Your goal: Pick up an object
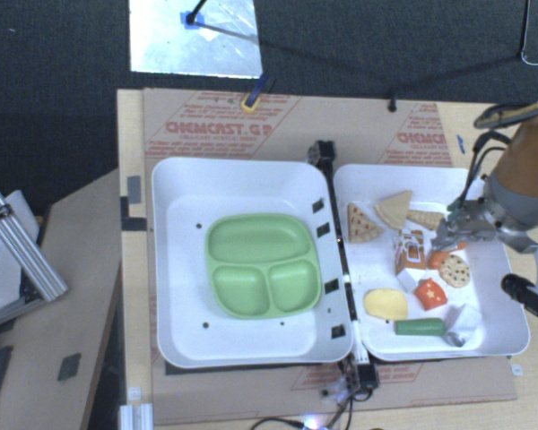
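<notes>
The right bin (502,330) holds several toy foods: a pizza slice (363,224), a tan wedge (394,208), a flat cracker (424,219), a red-and-white carton (411,249), a small orange piece (438,260), a speckled cookie (455,272), a red piece (430,294), a yellow lemon shape (386,305) and a green cucumber (420,327). My gripper (451,232) is low over the bin's right half, directly above the orange piece and beside the carton. I see nothing lifted in it.
The left bin (188,195) holds a green three-compartment plate (262,265). A black hinge strip (334,240) separates the bins. A grey scrap (458,321) lies by the cucumber. The arm (529,168) enters over the right bin's far right edge.
</notes>
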Action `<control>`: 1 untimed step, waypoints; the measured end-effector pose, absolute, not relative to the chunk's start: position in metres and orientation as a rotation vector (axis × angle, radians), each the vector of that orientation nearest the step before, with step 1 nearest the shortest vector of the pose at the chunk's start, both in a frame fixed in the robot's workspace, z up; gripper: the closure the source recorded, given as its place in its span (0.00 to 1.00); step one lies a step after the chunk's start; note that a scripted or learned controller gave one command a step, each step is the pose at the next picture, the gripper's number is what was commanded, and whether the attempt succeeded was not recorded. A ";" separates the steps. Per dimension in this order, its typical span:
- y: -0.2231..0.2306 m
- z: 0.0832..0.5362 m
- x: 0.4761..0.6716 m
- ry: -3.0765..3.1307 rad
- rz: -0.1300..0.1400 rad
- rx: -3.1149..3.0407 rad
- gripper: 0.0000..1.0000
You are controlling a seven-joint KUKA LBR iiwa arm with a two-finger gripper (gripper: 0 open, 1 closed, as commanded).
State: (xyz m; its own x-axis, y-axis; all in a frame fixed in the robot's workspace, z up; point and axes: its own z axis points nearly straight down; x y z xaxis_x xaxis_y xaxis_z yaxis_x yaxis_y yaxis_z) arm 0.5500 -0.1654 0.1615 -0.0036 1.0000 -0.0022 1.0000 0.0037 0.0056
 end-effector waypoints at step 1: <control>-0.172 0.208 0.547 2.221 0.004 2.213 1.00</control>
